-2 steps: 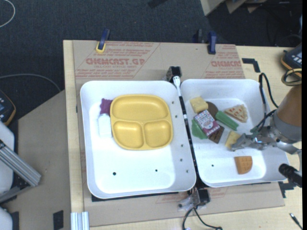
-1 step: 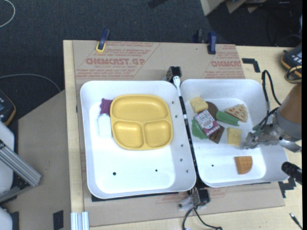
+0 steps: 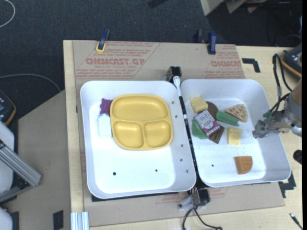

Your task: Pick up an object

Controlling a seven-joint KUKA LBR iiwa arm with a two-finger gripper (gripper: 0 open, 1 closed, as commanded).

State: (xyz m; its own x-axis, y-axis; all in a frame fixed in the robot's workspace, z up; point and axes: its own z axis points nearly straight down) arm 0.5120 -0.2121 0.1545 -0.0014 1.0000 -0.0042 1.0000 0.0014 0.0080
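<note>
Right now the gripper (image 3: 261, 128) is hovering over the right bin's (image 3: 268, 169) right edge, nothing between its fingers; can't tell open vs closed. Loose objs are sitting toward that bin's left & back: pink-label packet (image 3: 207, 122), green piece (image 3: 227, 117), pizza slice (image 3: 238, 112), two yellow blocks (image 3: 234, 136), w/ a toast piece (image 3: 243, 165) nearer the front edge. Yellow divided tray (image 3: 141, 121) is lying at the left bin's (image 3: 139, 176) back.

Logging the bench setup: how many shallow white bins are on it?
2. The left bin holds a yellow divided tray. The right bin holds the small food items, with the gripper at its right rim. None seem hidden.
</note>
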